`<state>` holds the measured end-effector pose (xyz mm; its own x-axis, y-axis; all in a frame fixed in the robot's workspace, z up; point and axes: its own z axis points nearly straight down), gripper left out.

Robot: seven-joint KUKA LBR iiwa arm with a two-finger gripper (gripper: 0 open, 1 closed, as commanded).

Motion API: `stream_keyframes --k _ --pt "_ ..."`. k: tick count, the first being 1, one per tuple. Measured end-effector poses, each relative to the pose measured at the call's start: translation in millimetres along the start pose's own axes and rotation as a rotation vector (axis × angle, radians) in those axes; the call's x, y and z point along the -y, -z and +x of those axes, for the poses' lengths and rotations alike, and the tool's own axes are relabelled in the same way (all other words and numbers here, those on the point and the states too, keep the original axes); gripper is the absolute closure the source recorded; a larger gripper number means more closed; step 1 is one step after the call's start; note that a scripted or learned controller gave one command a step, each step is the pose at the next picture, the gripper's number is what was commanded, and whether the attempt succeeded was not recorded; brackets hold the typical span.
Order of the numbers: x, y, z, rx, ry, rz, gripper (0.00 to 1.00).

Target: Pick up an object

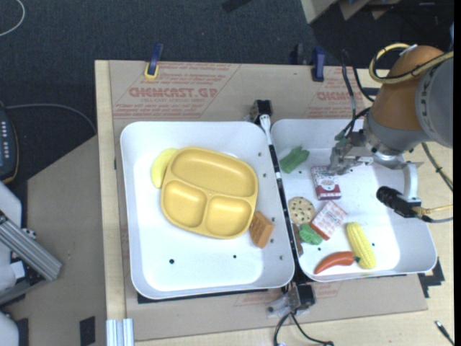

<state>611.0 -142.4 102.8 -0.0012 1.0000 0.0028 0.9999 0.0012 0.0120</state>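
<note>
A grey arm's claw (344, 157) hangs low over the right-hand white bin (418, 254), just above a small red-and-white packet (327, 184) lying flat; whether the claw stands wide or narrow cannot be told from this angle, and nothing is seen held in it. The packet, the likeliest pick, looks light and thin, probably a stiff little box with a slick printed face, best pinched across its short sides rather than pressed from the top. Just below the packet sit a round cracker (300, 209) and a second red-and-white packet (330, 218); further below lie a yellow corn cob (360, 244), a red chilli (334, 262) and a small green piece (310, 234). A green toy (294, 159) lies above and left of the packet, near the bin's dividing wall. Room is open to the packet's right, tight toward the cracker. Well left of the packet, the other bin carries a yellow divided plate (208, 192) and a brown block (261, 230).
</note>
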Motion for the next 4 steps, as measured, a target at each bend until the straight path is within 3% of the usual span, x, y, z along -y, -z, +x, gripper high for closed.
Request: stream_keyframes --k 2,3,4 --pt "-2.8 118.6 -3.7 0.005 0.0 0.003 1.0" --pt "26.4 116.2 41.8 0.001 0.002 0.015 1.0" --pt "35.7 124.7 92.8 0.0 0.004 0.014 1.0"
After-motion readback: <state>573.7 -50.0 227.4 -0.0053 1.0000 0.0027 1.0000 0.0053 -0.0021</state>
